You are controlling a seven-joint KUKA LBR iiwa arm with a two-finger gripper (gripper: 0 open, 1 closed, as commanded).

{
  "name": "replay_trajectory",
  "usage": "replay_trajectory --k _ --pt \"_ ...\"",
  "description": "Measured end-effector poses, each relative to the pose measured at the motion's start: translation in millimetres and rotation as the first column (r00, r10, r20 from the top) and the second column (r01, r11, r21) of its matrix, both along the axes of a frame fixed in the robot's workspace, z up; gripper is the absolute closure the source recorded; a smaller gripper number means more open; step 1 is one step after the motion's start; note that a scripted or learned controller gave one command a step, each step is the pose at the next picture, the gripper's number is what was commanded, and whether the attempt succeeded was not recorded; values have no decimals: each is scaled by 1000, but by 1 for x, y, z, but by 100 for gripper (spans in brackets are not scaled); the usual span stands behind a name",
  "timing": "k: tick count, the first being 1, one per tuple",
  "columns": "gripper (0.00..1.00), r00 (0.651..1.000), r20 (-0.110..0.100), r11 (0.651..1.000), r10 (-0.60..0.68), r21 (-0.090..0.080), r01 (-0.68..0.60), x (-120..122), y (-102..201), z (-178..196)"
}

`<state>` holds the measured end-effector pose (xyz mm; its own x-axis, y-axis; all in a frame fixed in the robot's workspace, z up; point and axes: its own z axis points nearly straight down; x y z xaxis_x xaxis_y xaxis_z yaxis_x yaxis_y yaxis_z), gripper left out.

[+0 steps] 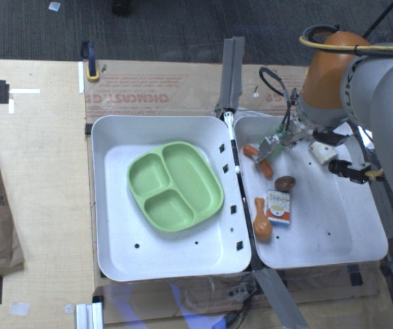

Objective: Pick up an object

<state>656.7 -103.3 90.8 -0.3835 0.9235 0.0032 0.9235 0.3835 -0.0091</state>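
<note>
1. My arm [361, 81] comes in from the right, grey with the orange band, bent over the right bin [347, 245].
2. The left bin [114, 252] bears a green divided plate [176, 185], well apart from where I work; I judge it no part of this pick.
3. My gripper [273, 144] hangs low near the right bin's upper left corner, close to the wall between the bins. I cannot tell how the tips stand; they are too small and tangled in cable to read.
4. The things I might take all lie in the right bin: a small printed carton [279, 207], just beside it a tan drumstick-shaped toy [261, 221], a dark brown lump [285, 182] above the carton, and an orange carrot-like piece [259, 160] right at my tips.
5. The orange piece looks like my target. It is slim and rounded, so I judge it may roll or squirt out as I close.
6. The dividing wall is near; a slightly misplaced descent could catch its rim instead of the object.
</note>
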Motion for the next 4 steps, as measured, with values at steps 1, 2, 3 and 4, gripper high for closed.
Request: replay_trajectory --k 1,2,3,4 --pt "100 1000 -5 1000 1 -1 -1 -1 -1 9" --pt "100 987 -11 987 -159 1 159 -2 0 1" --pt "100 970 11 970 -244 0 244 3 71 102" --pt "0 970 10 970 -244 -1 244 2 70 101"
